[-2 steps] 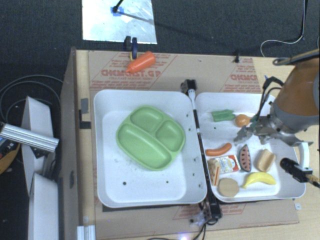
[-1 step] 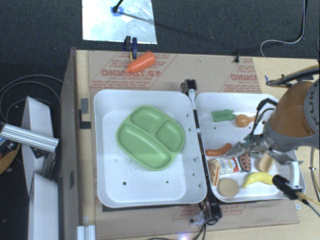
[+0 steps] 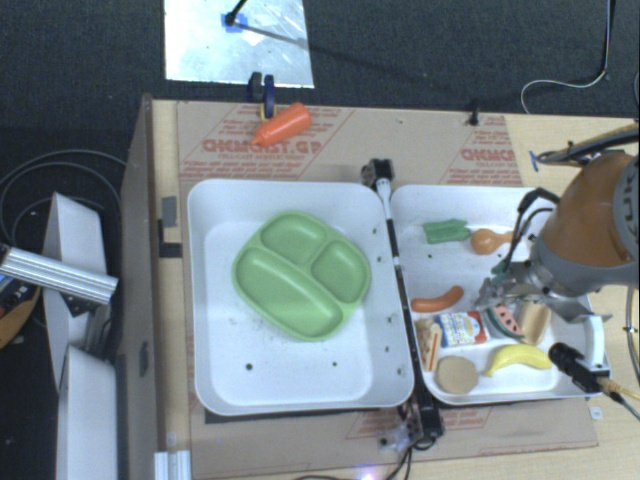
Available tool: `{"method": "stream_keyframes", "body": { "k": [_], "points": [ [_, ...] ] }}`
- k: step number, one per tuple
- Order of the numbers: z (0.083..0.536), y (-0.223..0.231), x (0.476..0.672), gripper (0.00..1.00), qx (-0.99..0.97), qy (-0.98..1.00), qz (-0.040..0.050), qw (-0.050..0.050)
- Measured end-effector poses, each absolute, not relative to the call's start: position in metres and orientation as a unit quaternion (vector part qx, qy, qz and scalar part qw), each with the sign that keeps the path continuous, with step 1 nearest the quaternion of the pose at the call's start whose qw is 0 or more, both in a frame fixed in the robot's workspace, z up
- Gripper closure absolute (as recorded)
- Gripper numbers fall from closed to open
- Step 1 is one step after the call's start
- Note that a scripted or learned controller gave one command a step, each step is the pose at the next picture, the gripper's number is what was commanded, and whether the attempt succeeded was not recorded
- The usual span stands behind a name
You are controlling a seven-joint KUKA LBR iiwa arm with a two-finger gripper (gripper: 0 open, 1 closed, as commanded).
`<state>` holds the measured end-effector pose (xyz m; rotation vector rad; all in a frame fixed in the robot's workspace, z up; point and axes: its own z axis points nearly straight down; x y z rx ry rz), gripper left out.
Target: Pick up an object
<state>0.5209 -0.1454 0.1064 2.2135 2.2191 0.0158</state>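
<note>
The grey arm with the orange band (image 3: 590,230) reaches in from the right and hangs over the right shallow white plastic bin (image 3: 452,202). Its end effector (image 3: 512,293) is low among the toy foods in this bin, just above a small slice of toy watermelon (image 3: 504,320). If the end effector is open or closed cannot be told, and no object is seen held in it.

The right bin carries several things to pick. A green flat toy piece (image 3: 445,231) lies near the far wall, and a small orange toy spoon shape (image 3: 487,239) is just beside it. A red-orange toy sausage (image 3: 438,299) lies near the middle divider. Below it there is a small printed white food box (image 3: 459,329), a round tan toy biscuit (image 3: 457,374) and a yellow toy banana (image 3: 518,358) near the front wall.

The left shallow white bin (image 3: 290,378) holds a light green plastic plate with three compartments (image 3: 301,274). An orange toy carrot (image 3: 281,125) lies on the cardboard worktop (image 3: 430,138) behind the bins.
</note>
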Motion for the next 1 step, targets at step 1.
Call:
{"method": "stream_keyframes", "body": {
  "k": [1],
  "points": [
    [0.1868, -0.0743, 0.505, 1.0, 0.705, 0.709, 0.001, 0.001]
  ]
}}
